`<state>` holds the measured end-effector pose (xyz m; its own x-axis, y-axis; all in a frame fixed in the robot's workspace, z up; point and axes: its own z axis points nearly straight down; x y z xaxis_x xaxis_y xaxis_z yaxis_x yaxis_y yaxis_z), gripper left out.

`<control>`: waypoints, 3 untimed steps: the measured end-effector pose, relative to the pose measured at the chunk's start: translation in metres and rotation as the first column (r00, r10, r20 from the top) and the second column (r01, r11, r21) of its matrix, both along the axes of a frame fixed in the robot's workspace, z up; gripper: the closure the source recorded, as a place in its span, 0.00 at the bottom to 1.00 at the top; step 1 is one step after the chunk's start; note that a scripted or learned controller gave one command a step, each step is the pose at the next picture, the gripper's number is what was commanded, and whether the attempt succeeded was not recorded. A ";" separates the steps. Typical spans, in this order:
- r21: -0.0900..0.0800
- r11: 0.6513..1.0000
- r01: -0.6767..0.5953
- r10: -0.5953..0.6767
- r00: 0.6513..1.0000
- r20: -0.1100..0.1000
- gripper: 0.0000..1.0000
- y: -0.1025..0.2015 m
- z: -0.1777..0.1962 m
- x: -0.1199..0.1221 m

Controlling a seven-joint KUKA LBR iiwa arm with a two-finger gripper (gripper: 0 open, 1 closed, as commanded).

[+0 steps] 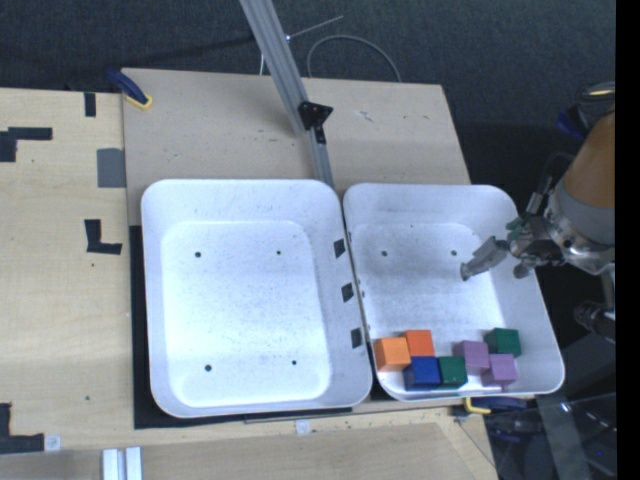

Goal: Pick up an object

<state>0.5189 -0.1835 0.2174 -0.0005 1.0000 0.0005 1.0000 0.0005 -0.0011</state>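
Arm (590,183) enters from right edge of frame, orange band above wrist. Gripper (492,258) over right bin (440,203), near its right wall, mid-height in frame; whether open or closed: cannot tell. Nothing seen in it. Blocks clustered along bin's lower edge, well apart from gripper: two orange blocks (404,348), blue block (425,371), two green blocks (502,342), two purple blocks (486,360). Left bin (240,198) beside it, walls touching.

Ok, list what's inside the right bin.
In the right bin, along its near edge: two orange blocks, a blue, two green, two purple. Anything beneath them is hidden.
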 end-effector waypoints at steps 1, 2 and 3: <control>0.003 1.000 -0.001 0.001 1.000 -0.009 0.00 0.029 -0.122 -0.013; 0.003 1.000 -0.004 0.004 1.000 -0.006 0.00 0.087 -0.127 -0.035; 0.002 1.000 0.000 0.000 1.000 -0.004 1.00 0.084 -0.117 -0.034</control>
